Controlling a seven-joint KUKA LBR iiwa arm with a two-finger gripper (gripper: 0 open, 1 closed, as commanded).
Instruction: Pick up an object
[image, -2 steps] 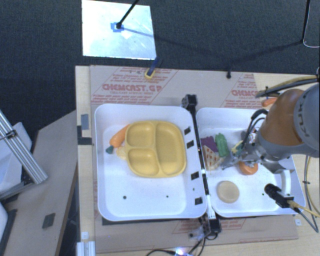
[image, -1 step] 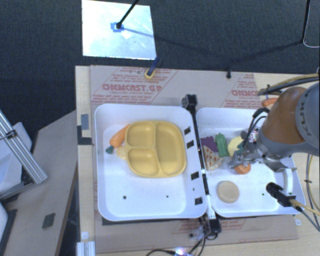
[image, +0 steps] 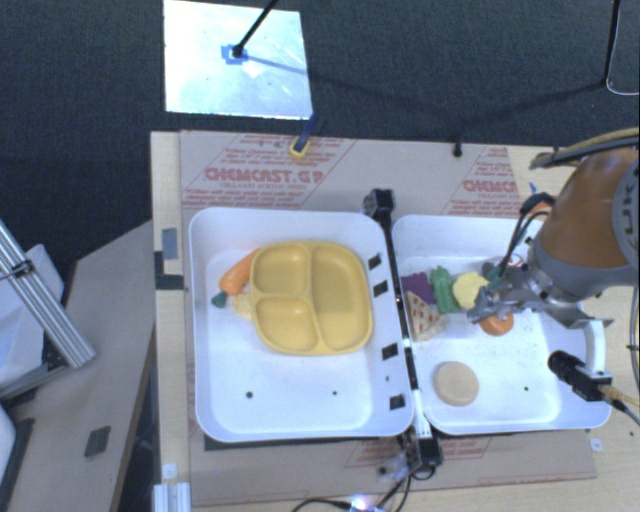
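Note:
In the right bin lie a round tan cookie, a waffle-patterned wedge, a purple piece, a green piece, a pale yellow round piece and an orange-red piece. My gripper hangs low over the orange-red piece, just right of the yellow one. The wrist hides the fingers. Nothing visibly hangs from it.
The left bin holds a yellow divided plate with a toy carrot against its left rim. A black divider runs between the bins. The grey and orange arm covers the right bin's far right part.

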